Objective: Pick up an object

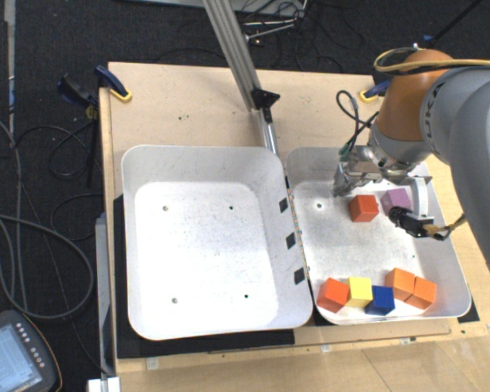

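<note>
- The pale wooden table (196,96) carries two shallow white plastic bins side by side; the left bin (147,178) lies well to the left of the jaws.
- A slanted grey metal pole (233,43) crosses the table's far edge, up and to the left of the jaws.
- The right bin (318,243) sits under the jaws and holds all the blocks.
- The jaws (346,182) hang low over the far part of the right bin, at the end of the grey arm with its orange band (404,104); whether they are released or clenched cannot be made out from this angle, and no block shows between them.
- A reddish-orange cube-shaped block (363,208) lies on the bin floor just beside the jaws, to their right and a little nearer the camera; I cannot tell whether it touches them.
- A pale purple block (396,198) lies further right of the jaws, just beside the reddish-orange one and partly tucked under the wrist hardware.
- Along the near wall of the right bin, well apart from the jaws, runs a row of blocks: an orange block (335,293), then a yellow block (360,290), then a blue block (381,300), then two more orange blocks, one (403,282) touching the other (423,291).
</note>
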`<state>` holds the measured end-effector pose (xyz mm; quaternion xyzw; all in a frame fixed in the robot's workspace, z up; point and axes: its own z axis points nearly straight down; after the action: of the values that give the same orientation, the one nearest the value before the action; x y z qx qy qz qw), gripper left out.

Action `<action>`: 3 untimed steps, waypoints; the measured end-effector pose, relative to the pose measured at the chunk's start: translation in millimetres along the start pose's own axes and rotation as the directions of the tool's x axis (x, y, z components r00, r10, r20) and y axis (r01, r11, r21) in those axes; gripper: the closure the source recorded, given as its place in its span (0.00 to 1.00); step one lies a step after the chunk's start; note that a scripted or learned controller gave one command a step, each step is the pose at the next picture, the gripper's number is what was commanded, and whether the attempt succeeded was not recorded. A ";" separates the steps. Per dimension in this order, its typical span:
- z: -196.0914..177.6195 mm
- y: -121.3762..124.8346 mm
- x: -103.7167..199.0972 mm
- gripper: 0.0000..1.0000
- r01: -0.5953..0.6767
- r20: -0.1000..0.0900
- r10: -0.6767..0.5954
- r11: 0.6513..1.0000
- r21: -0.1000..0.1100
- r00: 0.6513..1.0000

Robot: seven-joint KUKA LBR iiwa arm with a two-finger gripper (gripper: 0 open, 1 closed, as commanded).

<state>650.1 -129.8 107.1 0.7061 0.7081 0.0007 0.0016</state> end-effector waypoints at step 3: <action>-167.6 -7.1 4.9 1.00 0.000 0.001 0.000 1.000 -0.004 1.000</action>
<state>642.4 -124.6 274.6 0.7060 0.7082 0.0020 0.0034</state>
